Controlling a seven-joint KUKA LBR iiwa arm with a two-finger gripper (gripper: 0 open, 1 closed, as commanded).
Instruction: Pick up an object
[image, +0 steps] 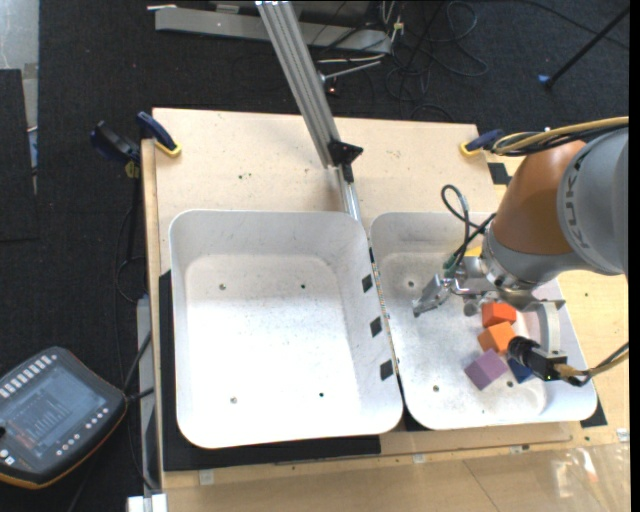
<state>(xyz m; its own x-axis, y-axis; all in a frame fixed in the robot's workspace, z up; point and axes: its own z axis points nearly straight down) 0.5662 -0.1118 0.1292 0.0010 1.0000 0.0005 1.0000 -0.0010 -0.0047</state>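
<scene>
Now, the grey arm (560, 215) with its orange band comes in from the right edge of the frame and bends down over the right bin (420, 395). The gripper (432, 297) sits low in the middle of that bin, pointing toward the left of the frame, its tips close over the white floor. Whether it is open or closed, I cannot tell from this angle; the metal parts blur together, and nothing shows between them.

Down in the lower right part of the same bin sits a small cluster of blocks. There are 2 orange blocks (497, 325), one just above the other, touching or nearly so, right under the arm's wrist. Just below them, toward the lower centre of the bin, lies a purple block (487, 371), and a blue block (520, 370) peeks out just beside it on the right, partly hidden by a black cable end. The gripper is near this cluster but apart from it, off to its upper left.

The left bin (200, 330) takes up the centre-left of the frame, its floor speckled. Both bins rest side by side on the pale worktop (260, 160). A handheld control pendant (50, 415) lies at the lower left of the frame, off the worktop.
</scene>
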